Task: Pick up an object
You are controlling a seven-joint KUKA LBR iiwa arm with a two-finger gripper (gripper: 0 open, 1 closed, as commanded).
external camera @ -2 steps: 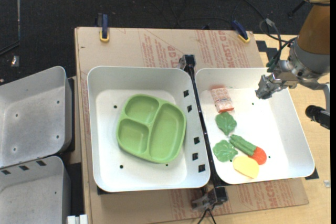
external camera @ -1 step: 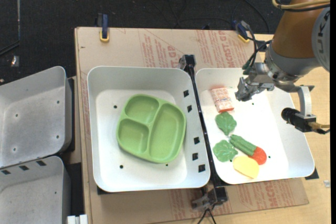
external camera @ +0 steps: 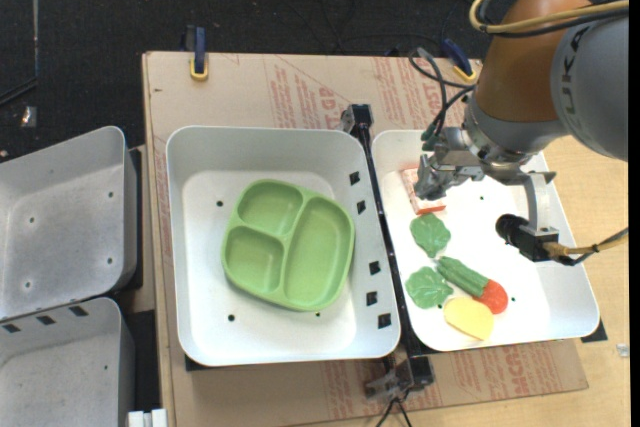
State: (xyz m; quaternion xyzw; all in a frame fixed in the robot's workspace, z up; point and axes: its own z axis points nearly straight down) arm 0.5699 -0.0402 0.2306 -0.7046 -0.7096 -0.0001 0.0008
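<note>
While the gripper (external camera: 432,187) hovers over the pink piece (external camera: 410,180), grip unclear, it must descend and close.

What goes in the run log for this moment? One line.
phase: reaching | gripper: low in right bin, near pink item | grasp: unconfirmed | green tray: left bin

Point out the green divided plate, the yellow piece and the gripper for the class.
green divided plate (external camera: 288,245), camera view: its centre ridge.
yellow piece (external camera: 468,319), camera view: its middle.
gripper (external camera: 430,187), camera view: between its fingertips.
</note>
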